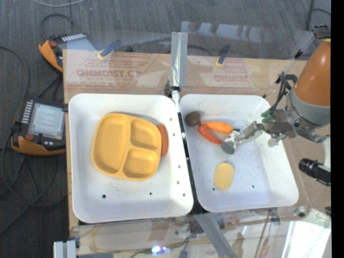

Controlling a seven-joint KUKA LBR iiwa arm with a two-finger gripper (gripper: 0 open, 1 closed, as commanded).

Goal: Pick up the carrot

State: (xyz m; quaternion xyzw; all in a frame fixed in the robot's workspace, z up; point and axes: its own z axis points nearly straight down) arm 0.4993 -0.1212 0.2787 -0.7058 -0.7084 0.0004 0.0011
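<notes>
Lying over dark ribbed carpet (pixel 134 15), loose black cables (pixel 16 165) and a handheld control pad (pixel 40 125) sit far to the left of the gripper, beyond the bench edge. Brown cardboard (pixel 134 74) covers the bench behind two shallow white bins. The left bin (pixel 86 198), smooth glossy plastic with rounded corners, holds a yellow tray (pixel 126 144) moulded into three compartments, and a reddish sausage shape (pixel 164 138) leans on the tray's right side, well left of the gripper. A metal bar (pixel 178 58) runs back from the gap between the bins. In the right bin (pixel 274 187), a small dark brown round thing (pixel 192 118) lies left of the gripper. The carrot (pixel 217 127), orange and tapered, lies just up and left of the gripper, with a second red-orange piece (pixel 208 135) under it. A pale yellow oval (pixel 224 176) lies below the gripper. The gripper (pixel 230 144) rests low in this bin beside the carrot; whether its fingers are open or closed cannot be told. Behind it the grey arm (pixel 306 112) carries an orange band (pixel 317 74).
</notes>
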